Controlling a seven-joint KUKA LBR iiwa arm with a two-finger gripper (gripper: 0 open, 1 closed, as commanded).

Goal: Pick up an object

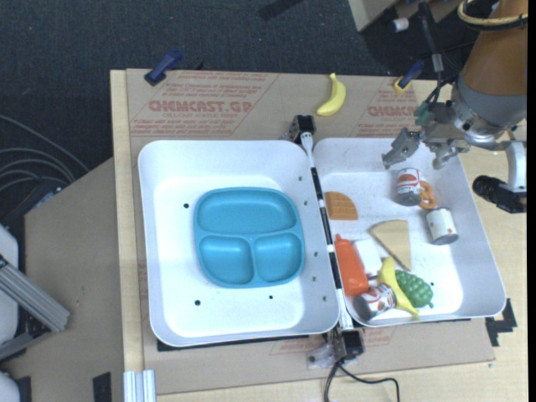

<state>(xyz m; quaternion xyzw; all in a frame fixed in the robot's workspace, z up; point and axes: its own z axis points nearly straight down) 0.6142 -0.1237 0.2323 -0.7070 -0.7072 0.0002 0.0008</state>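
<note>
Above the right bin point(477, 249), the gripper point(425, 147) hangs with fingers spread and nothing between them, just above a can point(408, 185) lying in that bin's far part, a cup point(440, 224) nearby.

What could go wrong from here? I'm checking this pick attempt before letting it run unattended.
1. The gripper hangs above the red-and-white can, which touches an orange ring; a descent may nudge both instead of gripping one.
2. The silver can lies on its side and could roll away if bumped.
3. The carrot, banana and green toy crowd the right bin's near corner, so fingers may jam between them.
</note>
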